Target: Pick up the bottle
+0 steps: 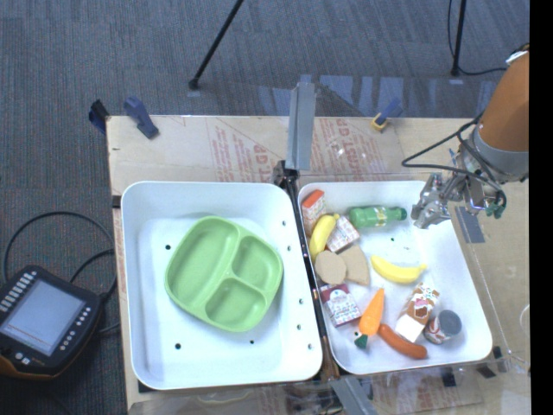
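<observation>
Pincer (429,207) hangs just right of the bottle (377,216), grip state unclear

— What do we see by the right bin's (467,271) far edge?
— We see the green bottle (377,217) lying on its side there, and the gripper (429,212) hanging just beside its cap, over the bin's far right corner.
</observation>
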`<state>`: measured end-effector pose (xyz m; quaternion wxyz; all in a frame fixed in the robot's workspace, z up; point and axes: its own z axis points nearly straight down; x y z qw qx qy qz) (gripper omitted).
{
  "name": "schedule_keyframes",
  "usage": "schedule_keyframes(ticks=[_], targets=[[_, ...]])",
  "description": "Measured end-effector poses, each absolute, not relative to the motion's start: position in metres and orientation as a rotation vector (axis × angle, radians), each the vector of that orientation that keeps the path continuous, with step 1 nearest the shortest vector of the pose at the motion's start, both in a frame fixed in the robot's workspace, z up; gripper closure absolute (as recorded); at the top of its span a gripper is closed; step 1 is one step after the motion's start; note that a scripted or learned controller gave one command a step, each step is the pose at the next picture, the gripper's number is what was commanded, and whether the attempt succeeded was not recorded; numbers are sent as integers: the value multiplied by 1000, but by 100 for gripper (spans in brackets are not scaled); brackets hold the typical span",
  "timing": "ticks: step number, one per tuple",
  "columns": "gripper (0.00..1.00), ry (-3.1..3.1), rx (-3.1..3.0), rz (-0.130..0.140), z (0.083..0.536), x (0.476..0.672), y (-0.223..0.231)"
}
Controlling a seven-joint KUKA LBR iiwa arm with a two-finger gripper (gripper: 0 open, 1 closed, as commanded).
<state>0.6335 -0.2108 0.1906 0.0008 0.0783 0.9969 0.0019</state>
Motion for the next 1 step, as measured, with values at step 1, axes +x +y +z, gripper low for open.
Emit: schedule_keyframes(ticks=[1], targets=[[0, 3131, 249, 6, 190, 633, -212]])
